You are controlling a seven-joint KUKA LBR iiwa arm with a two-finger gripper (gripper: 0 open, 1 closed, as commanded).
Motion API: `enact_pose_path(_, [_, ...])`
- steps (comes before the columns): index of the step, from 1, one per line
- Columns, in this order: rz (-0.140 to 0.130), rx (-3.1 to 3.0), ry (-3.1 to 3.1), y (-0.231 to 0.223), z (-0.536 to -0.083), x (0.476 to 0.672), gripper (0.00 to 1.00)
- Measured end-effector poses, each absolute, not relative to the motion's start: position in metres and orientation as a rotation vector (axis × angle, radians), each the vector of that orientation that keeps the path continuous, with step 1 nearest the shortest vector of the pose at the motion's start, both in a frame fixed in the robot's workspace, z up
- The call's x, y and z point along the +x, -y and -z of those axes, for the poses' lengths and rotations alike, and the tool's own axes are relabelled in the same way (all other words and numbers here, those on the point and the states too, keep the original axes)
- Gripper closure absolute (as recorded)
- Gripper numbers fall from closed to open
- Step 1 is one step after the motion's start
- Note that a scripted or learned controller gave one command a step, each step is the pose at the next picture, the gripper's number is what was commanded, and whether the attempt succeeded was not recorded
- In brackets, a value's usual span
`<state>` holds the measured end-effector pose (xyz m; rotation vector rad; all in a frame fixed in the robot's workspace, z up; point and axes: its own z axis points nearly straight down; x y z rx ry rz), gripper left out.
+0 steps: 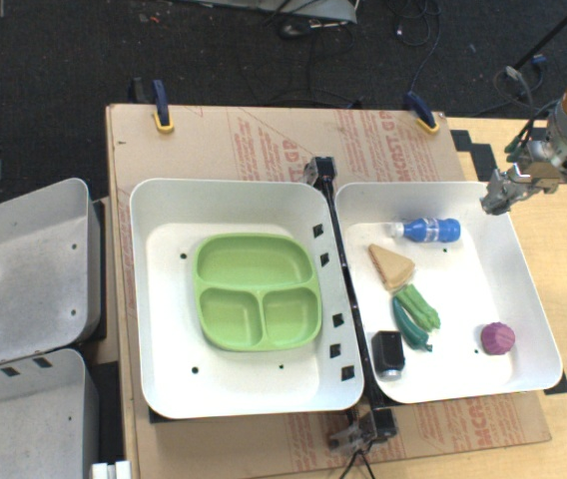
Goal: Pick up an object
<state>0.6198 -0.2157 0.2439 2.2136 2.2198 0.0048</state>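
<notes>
Slanted overhead view of both bins (154, 267)

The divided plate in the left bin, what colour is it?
The plate is light green all over, plain to see in the camera view.

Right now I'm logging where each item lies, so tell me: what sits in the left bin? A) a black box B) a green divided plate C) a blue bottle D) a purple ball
B: the green divided plate lies alone in the left bin, while the blue bottle, purple ball and black box all lie in the right bin.
</notes>
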Motion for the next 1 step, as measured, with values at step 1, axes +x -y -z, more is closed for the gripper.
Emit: enact_pose_path(1, [-0.004,2.212,-2.23,0.1582,-0.252,0.6211,1.0])
